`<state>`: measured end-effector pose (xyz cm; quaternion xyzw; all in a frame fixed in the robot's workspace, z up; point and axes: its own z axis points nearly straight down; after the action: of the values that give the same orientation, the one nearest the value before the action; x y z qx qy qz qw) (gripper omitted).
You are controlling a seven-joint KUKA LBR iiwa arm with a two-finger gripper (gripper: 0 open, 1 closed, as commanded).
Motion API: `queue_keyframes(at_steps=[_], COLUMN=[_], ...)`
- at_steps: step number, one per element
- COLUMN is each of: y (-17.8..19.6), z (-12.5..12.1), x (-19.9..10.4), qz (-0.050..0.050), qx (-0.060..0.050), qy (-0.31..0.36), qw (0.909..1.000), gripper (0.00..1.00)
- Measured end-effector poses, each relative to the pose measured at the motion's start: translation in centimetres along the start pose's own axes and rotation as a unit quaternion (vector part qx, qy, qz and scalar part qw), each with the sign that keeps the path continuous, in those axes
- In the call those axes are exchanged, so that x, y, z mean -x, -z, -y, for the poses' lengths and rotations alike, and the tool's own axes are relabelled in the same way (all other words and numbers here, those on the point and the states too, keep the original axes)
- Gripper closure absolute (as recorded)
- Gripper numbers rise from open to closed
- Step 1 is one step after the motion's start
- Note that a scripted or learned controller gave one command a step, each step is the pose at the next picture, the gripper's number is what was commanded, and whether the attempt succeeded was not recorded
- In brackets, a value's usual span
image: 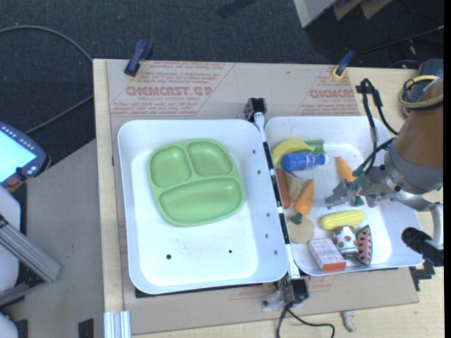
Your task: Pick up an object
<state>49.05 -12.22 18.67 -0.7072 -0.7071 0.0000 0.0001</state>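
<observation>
The metal two-finger hand (343,194) hovers, fingers apart, above the yellow plastic corn cob (342,220); nothing is grasped, so the pick remains.

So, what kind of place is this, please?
Probably a robotics lab bench: two shallow white plastic bins clamped on protected board, small toy foods like a yellow plastic banana, and a grey metal gripper reaching in.

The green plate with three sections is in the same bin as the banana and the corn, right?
Not quite. The camera view shows the green plate lying alone in the left bin. The banana and the corn are in the right bin, where the tool is reaching in among the toy food.
</observation>
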Motion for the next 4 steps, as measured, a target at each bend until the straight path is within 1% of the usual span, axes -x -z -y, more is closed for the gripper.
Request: queue_keyframes(at_steps=[1, 2, 3, 4], y=[-8.9, -7.8, 0.4, 0.3], z=[0.8, 0.7, 1.1, 1.1], x=[-1.0, -1.0, 0.4, 0.4], qz=[0.002, 0.003, 0.001, 0.0], qx=[0.005, 0.007, 0.001, 0.0], qy=[-0.001, -0.001, 0.0, 0.0], qw=[1.0, 1.0, 1.0, 1.0], gripper=[0.0, 1.0, 1.0, 0.0])
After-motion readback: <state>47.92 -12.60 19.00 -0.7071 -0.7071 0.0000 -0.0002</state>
